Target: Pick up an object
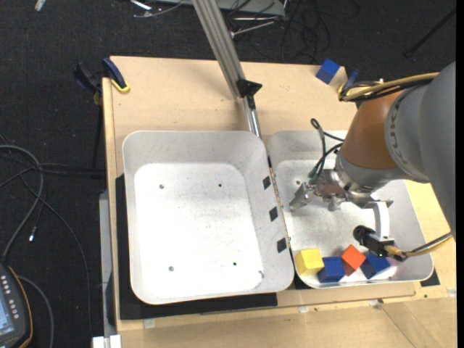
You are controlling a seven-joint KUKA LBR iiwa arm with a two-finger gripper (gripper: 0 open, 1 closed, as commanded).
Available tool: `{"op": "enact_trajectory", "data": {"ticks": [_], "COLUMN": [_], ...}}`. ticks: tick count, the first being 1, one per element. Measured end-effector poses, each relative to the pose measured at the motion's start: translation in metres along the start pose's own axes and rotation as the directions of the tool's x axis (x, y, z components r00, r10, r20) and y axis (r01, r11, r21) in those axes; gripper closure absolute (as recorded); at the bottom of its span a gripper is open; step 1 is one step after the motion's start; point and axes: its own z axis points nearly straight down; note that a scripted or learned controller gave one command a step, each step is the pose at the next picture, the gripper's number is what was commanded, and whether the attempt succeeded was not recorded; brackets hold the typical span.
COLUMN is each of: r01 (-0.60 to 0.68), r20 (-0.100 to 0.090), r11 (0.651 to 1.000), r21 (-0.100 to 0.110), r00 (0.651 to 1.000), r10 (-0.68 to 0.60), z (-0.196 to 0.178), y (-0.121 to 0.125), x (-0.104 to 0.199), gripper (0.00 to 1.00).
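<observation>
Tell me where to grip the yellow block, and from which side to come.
Take the yellow block from above, probably across its far and near faces: a blue block crowds its right side in the view, the bin wall its left, and its top is open.

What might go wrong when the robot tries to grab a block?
1. The gripper hangs over bare bin floor, apart from the blocks; a grab there would likely catch nothing.
2. The yellow block, the blue block beside it and the orange block sit bunched against the right bin's near wall, so the gripper may bump the wall or shove neighbours aside.
</observation>
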Motion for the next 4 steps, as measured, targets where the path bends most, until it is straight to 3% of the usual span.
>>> {"op": "enact_trajectory", "data": {"ticks": [1,2,3,4], "r01": [0.007,0.0,0.008,0.006], "r20": [0.002,0.002,0.0,0.001], "r11": [1.0,1.0,1.0,1.0], "r21": [-0.016,-0.005,-0.004,-0.007], "r00": [1.0,1.0,1.0,1.0], "r10": [-0.007,0.0,-0.008,-0.006], "z": [-0.108,-0.102,-0.102,-0.112], "y": [0.026,-0.005,-0.021,-0.019], "x": [0.018,0.023,0.06,0.058], "gripper": [0.0,0.0,0.0,1.0]}}
